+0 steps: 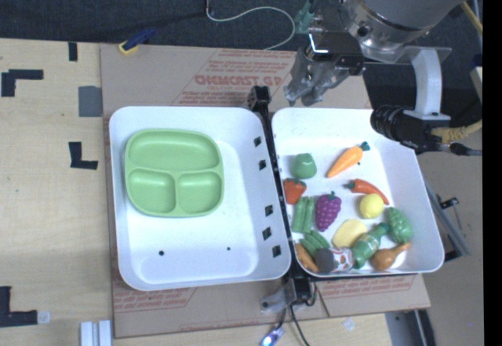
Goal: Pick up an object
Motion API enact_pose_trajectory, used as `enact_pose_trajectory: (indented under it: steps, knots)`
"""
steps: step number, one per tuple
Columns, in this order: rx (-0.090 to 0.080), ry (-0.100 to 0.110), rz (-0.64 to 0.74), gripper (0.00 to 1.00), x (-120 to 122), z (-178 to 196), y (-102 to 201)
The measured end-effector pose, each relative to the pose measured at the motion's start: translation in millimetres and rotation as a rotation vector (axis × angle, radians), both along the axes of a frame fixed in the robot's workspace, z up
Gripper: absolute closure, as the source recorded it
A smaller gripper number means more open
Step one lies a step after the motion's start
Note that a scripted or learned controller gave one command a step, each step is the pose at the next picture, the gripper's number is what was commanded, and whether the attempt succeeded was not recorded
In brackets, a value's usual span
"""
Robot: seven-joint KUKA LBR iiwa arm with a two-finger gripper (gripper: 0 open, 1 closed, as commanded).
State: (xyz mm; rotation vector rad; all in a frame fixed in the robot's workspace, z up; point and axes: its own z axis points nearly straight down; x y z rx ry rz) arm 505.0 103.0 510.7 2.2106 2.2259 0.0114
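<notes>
- The task's things are small toy fruits and vegetables, heaped in the right bin (408,172); most crowd its near half
- A carrot (346,161), orange with a green top, lies tilted near the bin's middle, apart from the heap
- A green pepper (303,165) sits left of the carrot, close to the bin's left wall
- A purple grape bunch (328,209) lies in the middle of the pile, with a green pea pod (302,213) just beside it on the left
- A yellow lemon (371,205) rests to the right of the grapes, under a small red chilli (364,187)
- A broccoli piece (398,224) and a brown pear-like piece (384,258) lie at the near right corner
- The left bin (243,242) holds a light green divided plate (174,172) with three compartments
- The gripper (310,85) hangs above the far edge of the right bin, over the cardboard and touching no toy; its fingers are dark and blurred against the arm, so I cannot tell how wide they stand
- The cardboard sheet (220,78) under the bins carries red printing, upside down from here; it is too faint to read with certainty
- A white cable (235,16) loops across the dark cloth behind the tabletop (39,203)
</notes>
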Motion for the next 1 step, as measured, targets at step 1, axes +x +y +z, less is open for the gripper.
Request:
enact_pose_trajectory:
  steps: [1]
  knots:
    - [-0.006,0.022,-0.008,1.00,-23.4,-113.7,-20.5]
